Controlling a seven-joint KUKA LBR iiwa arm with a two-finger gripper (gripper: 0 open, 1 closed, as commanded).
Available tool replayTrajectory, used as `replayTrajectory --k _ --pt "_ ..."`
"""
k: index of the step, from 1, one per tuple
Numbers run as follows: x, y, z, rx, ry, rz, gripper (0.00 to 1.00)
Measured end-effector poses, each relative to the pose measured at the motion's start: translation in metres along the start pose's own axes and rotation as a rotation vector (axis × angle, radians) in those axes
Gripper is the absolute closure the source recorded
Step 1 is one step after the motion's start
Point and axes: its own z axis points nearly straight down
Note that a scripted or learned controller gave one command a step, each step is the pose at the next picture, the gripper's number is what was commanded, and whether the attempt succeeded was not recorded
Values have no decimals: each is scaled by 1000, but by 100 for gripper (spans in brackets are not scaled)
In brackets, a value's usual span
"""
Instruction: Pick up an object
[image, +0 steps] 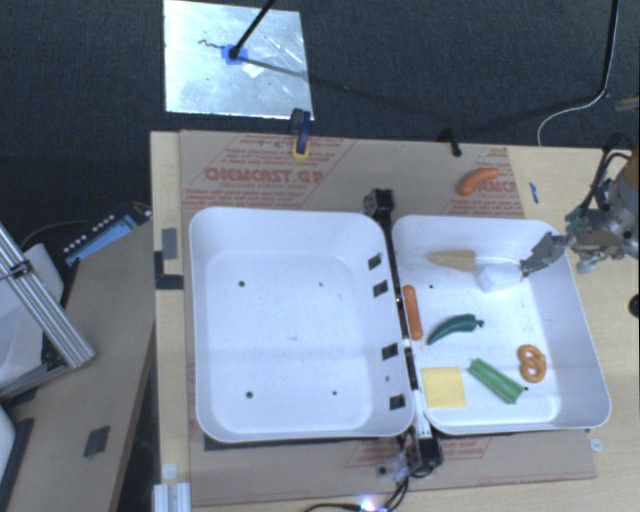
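The right bin holds several small items. A tan cone lies near its back, with a white lump at the cone's right end. An orange sausage lies along the bin's left wall, beside a dark green pepper. Nearer the front are a yellow square slice, a green strip and an orange pretzel. My gripper hangs over the bin's back right corner, just right of the white lump, with nothing seen in it.
The left bin stands beside the right one, with black clips along the divide. A second orange sausage lies on the cardboard behind the right bin. A blue and yellow clamp sits at the board's back edge.
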Motion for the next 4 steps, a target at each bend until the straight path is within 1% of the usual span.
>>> replayTrajectory --k 1,2,4 --pt "66 -15 -40 -4 2 -7 0" --pt "63 -15 -49 -5 0 -5 100" --pt "64 -13 -71 -11 0 -15 100"
